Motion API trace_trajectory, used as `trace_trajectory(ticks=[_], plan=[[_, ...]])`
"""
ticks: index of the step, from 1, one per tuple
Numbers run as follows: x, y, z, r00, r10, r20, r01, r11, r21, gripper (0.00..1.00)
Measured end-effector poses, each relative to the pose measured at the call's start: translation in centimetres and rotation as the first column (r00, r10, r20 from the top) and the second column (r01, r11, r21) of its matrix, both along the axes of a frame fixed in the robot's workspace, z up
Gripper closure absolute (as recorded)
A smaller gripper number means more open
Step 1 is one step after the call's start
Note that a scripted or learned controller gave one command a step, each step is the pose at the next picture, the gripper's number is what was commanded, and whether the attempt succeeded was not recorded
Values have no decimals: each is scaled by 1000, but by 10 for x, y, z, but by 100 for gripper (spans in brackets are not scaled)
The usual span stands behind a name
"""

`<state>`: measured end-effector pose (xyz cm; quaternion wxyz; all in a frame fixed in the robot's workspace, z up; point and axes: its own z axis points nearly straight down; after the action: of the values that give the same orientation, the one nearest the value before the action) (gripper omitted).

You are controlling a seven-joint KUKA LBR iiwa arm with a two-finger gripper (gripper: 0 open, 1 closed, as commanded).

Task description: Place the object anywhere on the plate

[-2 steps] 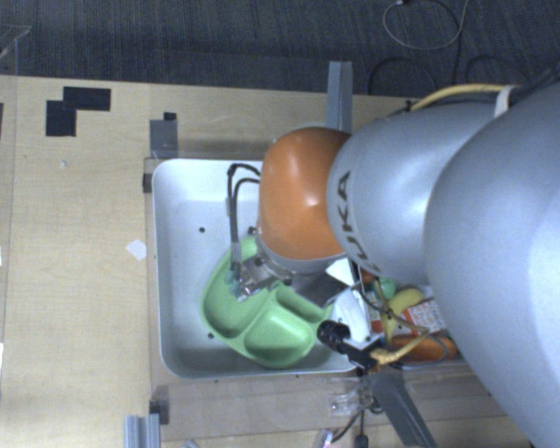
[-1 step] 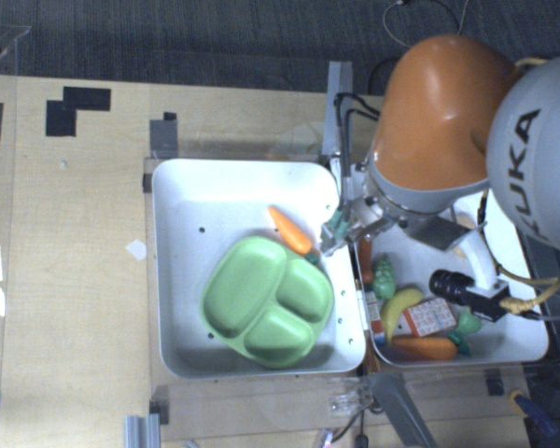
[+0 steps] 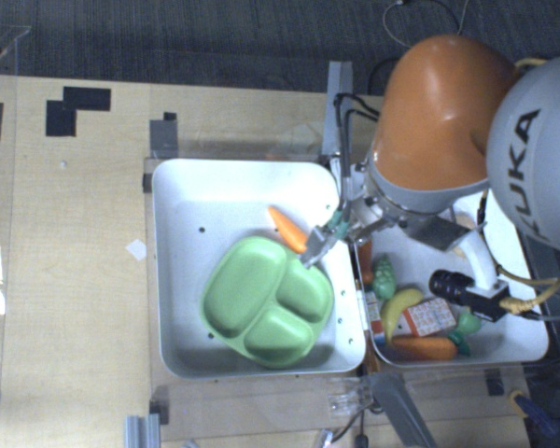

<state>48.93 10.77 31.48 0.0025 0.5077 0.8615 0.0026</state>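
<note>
Camera view: arm in from right, pincer (image 3: pixel 315 246) low over left bin (image 3: pixel 182 250), at upper-right rim of green plate (image 3: pixel 266 299). Orange carrot (image 3: pixel 287 229) lies on bin floor just beside plate's top edge, its lower end at the pincer tip; can't tell if gripped, or whether pincer is wide or narrow. Right bin (image 3: pixel 532 343): banana (image 3: pixel 400 305), second carrot (image 3: pixel 425 348), small box (image 3: pixel 429 318), green toy (image 3: pixel 384 278).

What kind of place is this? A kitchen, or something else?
Probably a robot test bench in a lab, not a kitchen. A grey and orange arm reaches over two white bins; the food, like the carrot by the green plate, looks like toy pieces, and the bench is bare wood.
</note>
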Motion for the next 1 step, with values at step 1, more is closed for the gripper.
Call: trace_trajectory(ticks=[1], plan=[[-1,-54,-39,935,-354,-2,354,935,1,0]])
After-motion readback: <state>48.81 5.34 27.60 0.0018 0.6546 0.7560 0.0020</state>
